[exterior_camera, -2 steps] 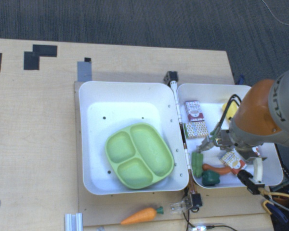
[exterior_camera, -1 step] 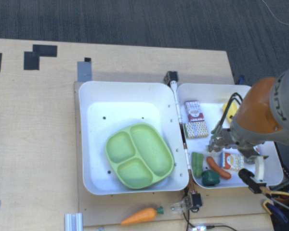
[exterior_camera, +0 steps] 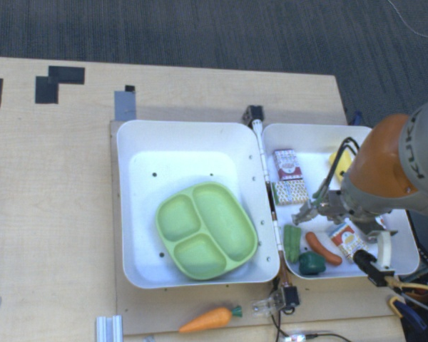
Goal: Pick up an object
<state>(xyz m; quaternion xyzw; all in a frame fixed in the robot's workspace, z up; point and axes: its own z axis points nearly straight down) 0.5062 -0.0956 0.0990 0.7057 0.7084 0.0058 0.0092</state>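
The right bin (exterior_camera: 406, 262) holds several small items. Two little cartons (exterior_camera: 287, 165) (exterior_camera: 291, 190) lie near its left wall. A green vegetable (exterior_camera: 292, 241), a red sausage (exterior_camera: 322, 249) and a dark green piece (exterior_camera: 312, 263) lie at its front. A red and white packet (exterior_camera: 348, 239) is beside them, and a yellow item (exterior_camera: 339, 159) sits at the back. My gripper (exterior_camera: 318, 210) hangs low over the middle of this bin, just above the sausage and right of the patterned carton. Nothing is visibly held in it.
The left bin (exterior_camera: 139, 191) holds a light green divided plate (exterior_camera: 205, 230). An orange carrot (exterior_camera: 208, 320) lies on the bench in front of the bins. The arm's orange band (exterior_camera: 381, 159) covers the right bin's far right side. Cables trail at the front right.
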